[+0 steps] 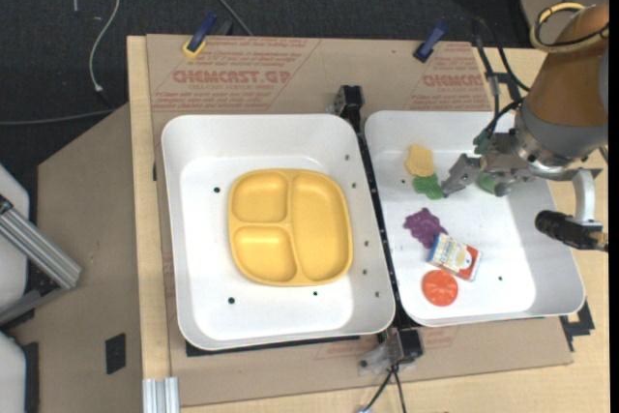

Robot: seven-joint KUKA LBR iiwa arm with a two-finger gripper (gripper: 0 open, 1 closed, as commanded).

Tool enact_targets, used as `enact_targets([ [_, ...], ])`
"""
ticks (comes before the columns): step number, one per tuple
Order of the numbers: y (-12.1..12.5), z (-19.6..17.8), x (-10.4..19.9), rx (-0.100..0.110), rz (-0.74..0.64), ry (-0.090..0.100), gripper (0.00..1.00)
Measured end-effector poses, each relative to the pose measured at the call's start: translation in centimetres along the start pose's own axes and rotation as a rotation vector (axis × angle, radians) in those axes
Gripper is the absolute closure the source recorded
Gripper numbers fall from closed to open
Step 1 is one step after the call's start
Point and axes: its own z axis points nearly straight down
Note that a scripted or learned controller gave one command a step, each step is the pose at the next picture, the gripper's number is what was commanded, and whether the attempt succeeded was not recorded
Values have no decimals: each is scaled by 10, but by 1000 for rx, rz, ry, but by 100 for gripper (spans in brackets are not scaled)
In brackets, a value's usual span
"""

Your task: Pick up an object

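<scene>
A: What's in the left bin [184,208]?
B: A yellow divided plate [290,227], centred.
A: And the right bin [542,290]?
B: Yellow piece [420,160] and green piece [427,186] near its back-left corner; purple grapes [422,225], small carton [453,256] and orange tomato [440,287] toward its front edge.
A: The gripper [462,175]?
B: Beside the green piece, fingers spread, holding nothing.

The arm [571,82] is cut off by the right edge. The green object [428,186] beside the gripper [476,175] is partly covered by it, and its kind cannot be told. The print on the small packet [453,256] is too small to be read.
</scene>
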Motion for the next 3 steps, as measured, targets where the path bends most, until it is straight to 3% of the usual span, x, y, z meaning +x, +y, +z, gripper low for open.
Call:
enact_targets([
  [1,2,42,-4,-1,0,0,0],
  [2,2,29,-3,-6,-1,-1,100],
  [3,0,-32,3,-11,-2,-3,100],
])
